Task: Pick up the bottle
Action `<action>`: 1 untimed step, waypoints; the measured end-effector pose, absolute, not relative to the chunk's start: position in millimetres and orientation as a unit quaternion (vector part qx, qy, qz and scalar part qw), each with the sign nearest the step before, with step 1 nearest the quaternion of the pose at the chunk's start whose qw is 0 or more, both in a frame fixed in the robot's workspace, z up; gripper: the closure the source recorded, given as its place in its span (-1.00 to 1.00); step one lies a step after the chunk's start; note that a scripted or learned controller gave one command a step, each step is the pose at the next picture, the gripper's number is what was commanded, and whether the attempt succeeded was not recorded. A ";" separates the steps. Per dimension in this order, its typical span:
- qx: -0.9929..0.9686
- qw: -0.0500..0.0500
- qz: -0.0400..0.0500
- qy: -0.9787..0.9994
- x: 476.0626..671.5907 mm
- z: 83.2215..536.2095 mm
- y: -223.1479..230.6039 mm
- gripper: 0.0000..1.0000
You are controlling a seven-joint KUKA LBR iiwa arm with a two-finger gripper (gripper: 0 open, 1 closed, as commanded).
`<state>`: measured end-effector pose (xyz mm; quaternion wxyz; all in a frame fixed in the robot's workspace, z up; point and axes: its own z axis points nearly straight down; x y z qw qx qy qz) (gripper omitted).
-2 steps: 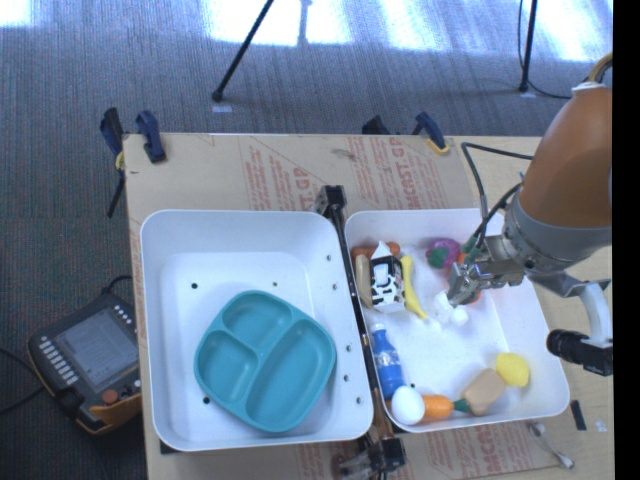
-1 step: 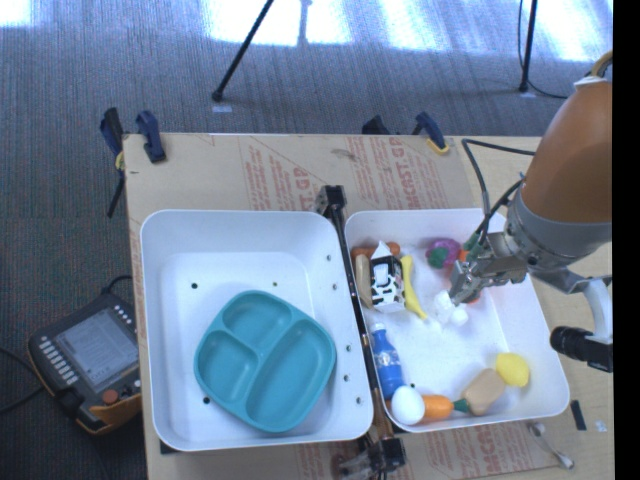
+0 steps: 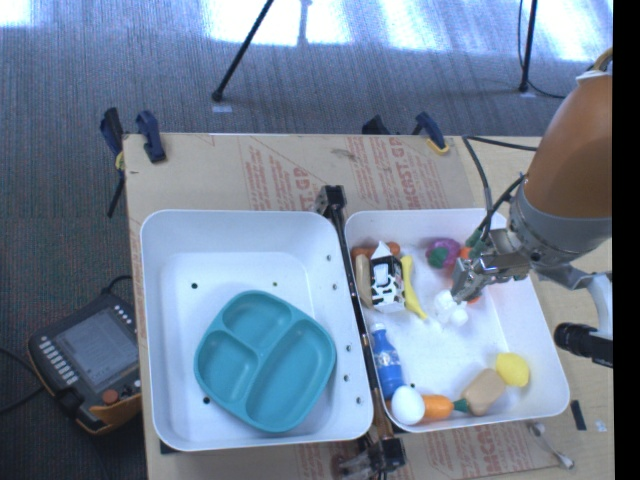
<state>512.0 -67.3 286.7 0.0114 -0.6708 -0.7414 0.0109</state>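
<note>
The bottle (image 3: pixel 386 359) is blue with a white cap and lies on its side along the left wall of the right bin (image 3: pixel 520 313), cap pointing to the back. My gripper (image 3: pixel 467 286) hangs over the middle of that bin, to the right of the bottle and farther back, well apart from it. It sits just above a small white object (image 3: pixel 450 308). Nothing of the bottle is between its fingers.
Around the bottle lie a cow-patterned carton (image 3: pixel 386 281), a banana (image 3: pixel 413 292), an egg (image 3: pixel 407 405), a carrot (image 3: pixel 440 406), a tan block (image 3: pixel 484 391), a lemon (image 3: pixel 512 369) and a purple item (image 3: pixel 438 253). The left bin (image 3: pixel 180 258) holds a teal divided plate (image 3: pixel 265 360).
</note>
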 end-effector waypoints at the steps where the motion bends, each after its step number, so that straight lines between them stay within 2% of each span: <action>1: -0.659 0.004 0.002 -0.752 474.7 184.2 -111.7 1.00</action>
